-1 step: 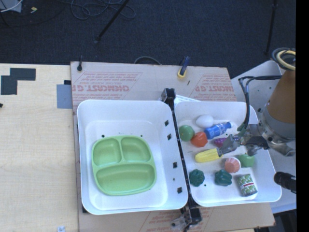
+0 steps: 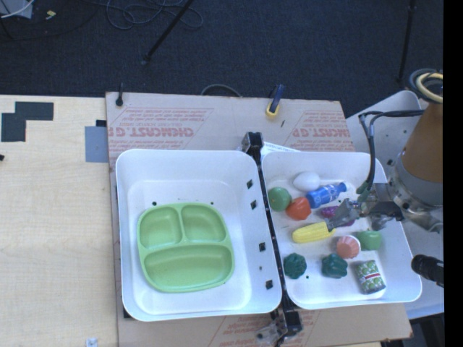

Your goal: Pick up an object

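A: Toy corn cob (image 2: 311, 232), mid right bin (image 2: 394, 295); just beside gripper (image 2: 349, 215); purple piece (image 2: 329, 211) nearby.

B: Probably light, stiff, slippery plastic; best pinched across the middle; claw state impossible to tell.

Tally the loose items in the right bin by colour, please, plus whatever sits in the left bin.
Right bin:
Green: 5
White: 1
Blue: 1
Red-orange: 2
Yellow: 1
Purple: 1
Left bin:
Green divided plate: 1
Total: 12
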You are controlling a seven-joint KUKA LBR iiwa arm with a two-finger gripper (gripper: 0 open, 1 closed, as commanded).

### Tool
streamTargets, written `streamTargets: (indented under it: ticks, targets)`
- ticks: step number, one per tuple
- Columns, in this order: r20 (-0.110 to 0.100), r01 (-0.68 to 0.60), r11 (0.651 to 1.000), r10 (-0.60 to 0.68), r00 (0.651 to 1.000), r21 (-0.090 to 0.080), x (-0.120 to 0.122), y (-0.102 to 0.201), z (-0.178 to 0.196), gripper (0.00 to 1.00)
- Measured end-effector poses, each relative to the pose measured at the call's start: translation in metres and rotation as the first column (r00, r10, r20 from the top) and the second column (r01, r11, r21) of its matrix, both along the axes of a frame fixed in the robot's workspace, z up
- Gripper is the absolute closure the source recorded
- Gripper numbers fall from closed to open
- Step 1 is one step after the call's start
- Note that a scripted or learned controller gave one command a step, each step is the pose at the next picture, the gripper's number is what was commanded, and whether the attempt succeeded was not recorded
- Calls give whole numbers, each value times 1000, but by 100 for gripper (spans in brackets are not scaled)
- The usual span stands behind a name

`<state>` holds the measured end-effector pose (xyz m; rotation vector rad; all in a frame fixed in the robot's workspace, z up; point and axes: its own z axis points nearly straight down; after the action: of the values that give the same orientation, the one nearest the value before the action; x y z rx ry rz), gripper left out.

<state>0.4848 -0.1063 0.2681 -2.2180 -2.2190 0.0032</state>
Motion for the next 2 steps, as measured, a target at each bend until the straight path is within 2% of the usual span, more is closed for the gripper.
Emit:
streamTargets:
  ticks: [1,2]
  targets:
    - [-4,0,1000,0,1000,1,-2,-5,-45,0]
    - [-4,0,1000,0,1000,1,-6,5,-93,0]
